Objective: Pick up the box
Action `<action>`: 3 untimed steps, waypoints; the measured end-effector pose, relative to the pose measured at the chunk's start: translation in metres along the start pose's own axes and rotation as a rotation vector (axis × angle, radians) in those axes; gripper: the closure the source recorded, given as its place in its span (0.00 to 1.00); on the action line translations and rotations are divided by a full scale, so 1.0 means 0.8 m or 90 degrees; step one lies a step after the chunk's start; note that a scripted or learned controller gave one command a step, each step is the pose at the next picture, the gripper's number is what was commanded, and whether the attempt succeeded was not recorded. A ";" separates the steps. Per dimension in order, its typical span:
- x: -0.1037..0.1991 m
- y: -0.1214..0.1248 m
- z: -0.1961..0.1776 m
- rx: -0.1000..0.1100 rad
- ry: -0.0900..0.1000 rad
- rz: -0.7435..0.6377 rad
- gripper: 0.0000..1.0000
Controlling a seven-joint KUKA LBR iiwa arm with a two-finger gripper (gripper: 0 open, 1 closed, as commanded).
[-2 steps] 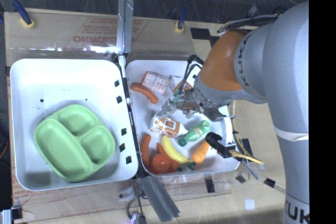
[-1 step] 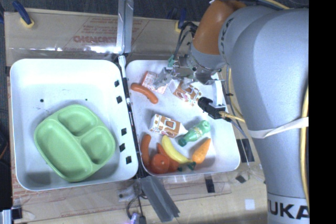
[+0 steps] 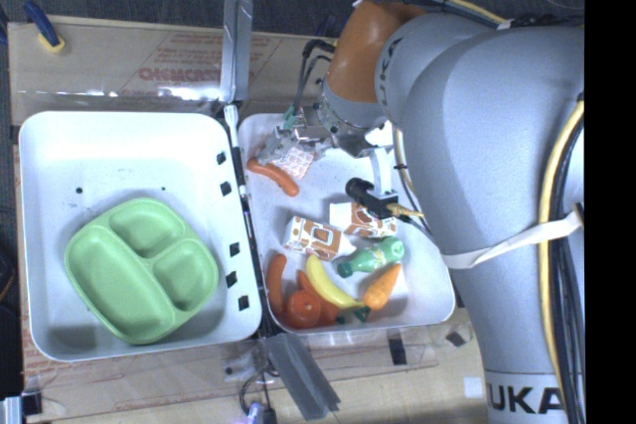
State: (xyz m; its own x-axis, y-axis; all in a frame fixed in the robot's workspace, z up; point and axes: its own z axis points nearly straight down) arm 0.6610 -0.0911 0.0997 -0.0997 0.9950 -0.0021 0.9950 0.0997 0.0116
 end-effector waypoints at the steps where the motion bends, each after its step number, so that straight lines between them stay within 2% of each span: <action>1: -0.002 -0.004 -0.013 0.011 -0.001 -0.004 1.00; 2: 0.064 -0.011 -0.141 0.008 0.001 0.045 1.00; 3: 0.111 0.006 -0.114 0.009 -0.001 0.341 1.00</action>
